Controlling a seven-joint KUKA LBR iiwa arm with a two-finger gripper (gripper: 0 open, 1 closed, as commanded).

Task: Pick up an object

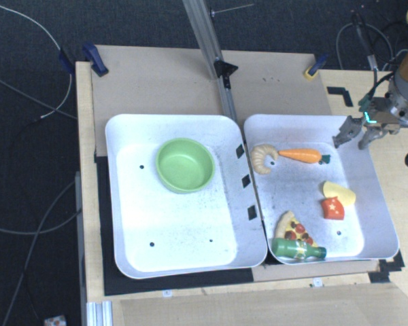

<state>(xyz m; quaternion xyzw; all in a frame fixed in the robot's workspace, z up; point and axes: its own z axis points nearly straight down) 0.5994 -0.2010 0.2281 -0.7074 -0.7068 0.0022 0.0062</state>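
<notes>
Two fingers of the pincer (358,133) stand spread, holding nothing, above the right bin's (374,182) rim.

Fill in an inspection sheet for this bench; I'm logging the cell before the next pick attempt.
Surface: bench bearing left bin and right bin, side by side.
Job's things: right bin holds carrot, croissant, yellow piece, red piece, pizza slice, green bottle.
Clutter: green bowl in left bin.
Grippers: gripper over right bin's far right corner, jaws apart, holding nothing.
Cables: loose cables on floor, left.
Surroundings: dark carpet; blue clamp.
</notes>
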